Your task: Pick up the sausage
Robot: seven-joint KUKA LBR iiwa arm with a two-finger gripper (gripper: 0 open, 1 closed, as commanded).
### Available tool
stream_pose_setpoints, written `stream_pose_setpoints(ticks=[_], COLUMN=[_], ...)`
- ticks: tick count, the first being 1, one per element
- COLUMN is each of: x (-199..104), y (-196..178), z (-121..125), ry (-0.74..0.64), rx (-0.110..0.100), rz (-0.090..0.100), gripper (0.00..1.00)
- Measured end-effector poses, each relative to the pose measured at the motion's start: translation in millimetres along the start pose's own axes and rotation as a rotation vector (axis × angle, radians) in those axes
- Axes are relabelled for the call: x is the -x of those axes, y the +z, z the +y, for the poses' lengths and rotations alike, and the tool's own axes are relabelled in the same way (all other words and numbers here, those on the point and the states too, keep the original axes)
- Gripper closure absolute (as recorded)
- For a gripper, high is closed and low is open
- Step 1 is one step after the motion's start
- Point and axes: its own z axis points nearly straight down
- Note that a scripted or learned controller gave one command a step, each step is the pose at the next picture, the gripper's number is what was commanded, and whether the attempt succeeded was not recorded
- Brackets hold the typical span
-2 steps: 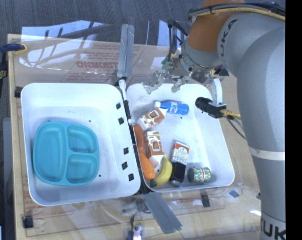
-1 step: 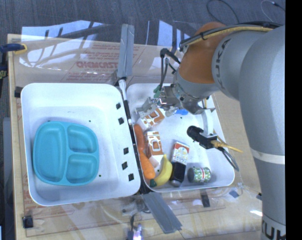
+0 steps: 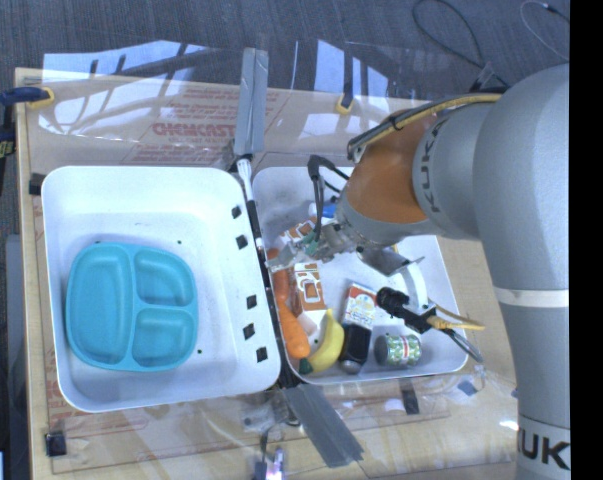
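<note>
Left bin (image 3: 131,193) roomy beside tray (image 3: 131,306), right bin (image 3: 436,258) cluttered

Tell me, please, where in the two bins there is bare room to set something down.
The left bin has bare floor all round the blue tray, most above it. The right bin is crowded: banana, carrot, cartons and can under the arm.

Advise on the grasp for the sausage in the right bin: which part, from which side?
Probably the middle of the sausage, coming from straight above. It lies flat and long against the right bin's left wall, carrot at its near end, a carton on its right. Closing across its narrow width looks tight; the wall leaves little room on that side.
</note>
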Motion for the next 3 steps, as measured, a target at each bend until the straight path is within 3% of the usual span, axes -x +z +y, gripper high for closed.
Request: stream_pose_setpoints(ticks=[1, 2, 3], x=[-2.8, -2.9, -41.7], y=[-10.1, -10.1, -88.6], z=[0.5, 0.6, -27.1], ry=[-0.007, -0.008, -0.131], rx=[-0.006, -0.006, -0.029], rz=[0.009, 0.009, 0.029], gripper=[1.0, 0.0, 0.0])
